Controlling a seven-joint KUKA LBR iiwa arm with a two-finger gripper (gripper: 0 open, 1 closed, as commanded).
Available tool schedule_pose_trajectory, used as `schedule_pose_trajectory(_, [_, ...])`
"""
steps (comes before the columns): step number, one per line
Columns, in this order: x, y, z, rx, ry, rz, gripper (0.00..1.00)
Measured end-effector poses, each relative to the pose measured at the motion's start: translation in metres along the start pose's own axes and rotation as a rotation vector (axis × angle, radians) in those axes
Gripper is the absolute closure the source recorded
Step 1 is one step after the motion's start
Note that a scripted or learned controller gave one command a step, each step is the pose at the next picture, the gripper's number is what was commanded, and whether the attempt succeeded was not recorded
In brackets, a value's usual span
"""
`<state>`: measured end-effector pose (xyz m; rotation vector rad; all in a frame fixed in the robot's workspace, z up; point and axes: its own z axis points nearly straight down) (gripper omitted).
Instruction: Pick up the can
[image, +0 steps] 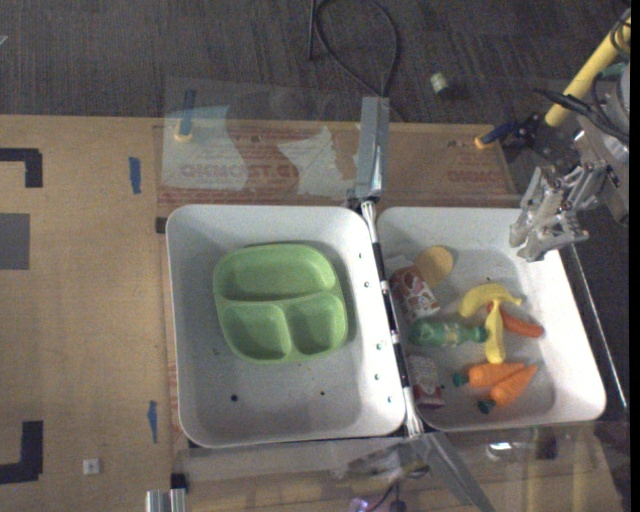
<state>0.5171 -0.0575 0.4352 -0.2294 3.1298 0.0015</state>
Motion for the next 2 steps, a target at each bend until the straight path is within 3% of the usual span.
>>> schedule_pose_trajectory(1, [0.018, 0.033, 0.1, -0.003, 0.004, -0.418, 1.0])
schedule_pose_trajectory(2, [0.01, 0.018, 0.08, -0.001, -0.001, -0.593, 1.0])
